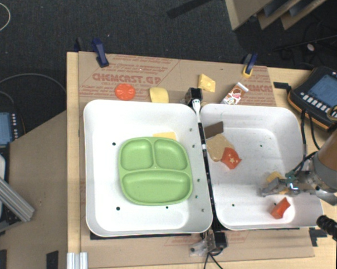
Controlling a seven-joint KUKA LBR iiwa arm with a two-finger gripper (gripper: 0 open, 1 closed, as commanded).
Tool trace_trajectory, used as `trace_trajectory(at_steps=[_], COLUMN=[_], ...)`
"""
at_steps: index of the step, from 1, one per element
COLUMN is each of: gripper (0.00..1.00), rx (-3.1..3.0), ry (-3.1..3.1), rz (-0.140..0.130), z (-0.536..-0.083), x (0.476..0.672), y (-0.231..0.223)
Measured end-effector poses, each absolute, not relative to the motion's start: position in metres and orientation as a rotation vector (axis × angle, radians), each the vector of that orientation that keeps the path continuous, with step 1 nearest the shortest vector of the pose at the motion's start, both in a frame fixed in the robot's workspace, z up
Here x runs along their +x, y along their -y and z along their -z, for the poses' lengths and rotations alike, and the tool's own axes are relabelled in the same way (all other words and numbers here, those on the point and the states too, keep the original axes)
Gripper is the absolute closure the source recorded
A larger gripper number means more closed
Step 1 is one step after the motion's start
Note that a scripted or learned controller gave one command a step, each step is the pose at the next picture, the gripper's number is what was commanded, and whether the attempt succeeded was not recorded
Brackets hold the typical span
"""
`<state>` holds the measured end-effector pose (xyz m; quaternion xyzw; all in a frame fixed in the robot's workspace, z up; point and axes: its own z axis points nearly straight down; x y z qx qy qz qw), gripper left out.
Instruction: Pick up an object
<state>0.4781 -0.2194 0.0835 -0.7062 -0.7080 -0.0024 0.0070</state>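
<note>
Clearly, the arm reaches in from the right so that its end effector point(269, 187) hangs low in the right bin point(258, 121), near the front right part of it, where several small objects lie within reach. Whether it is spread or pressed together I cannot tell, because the metal tip is small and blurred, and nothing is visibly between its parts. Just beside the tip, toward the back, is a small yellow piece point(273, 176), and a little nearer the front edge lies a red block point(280, 208), close to the tip but apart from it. The red block seems the likeliest object to pick (this is only my judgement); its long axis runs at a slant, from lower left to upper right in the view. Farther left in the same bin lie a tan piece point(215, 145) with a brown card point(213, 129) behind it, and a red-orange piece point(231, 158) touching the tan one. The left bin point(100, 156) holds a green divided tray point(154, 170), lying flat in the middle, with a pale yellow piece point(165, 135) at its back edge.
</note>
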Motion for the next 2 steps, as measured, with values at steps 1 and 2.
trace_trajectory(at_steps=[1, 2], gripper=[0.00, 0.00], rx=[-2.219, -2.210], ry=[2.236, 2.221], rz=[0.008, 0.011], z=[-0.085, -0.085], x=[0.583, 0.524], y=[0.205, 0.219])
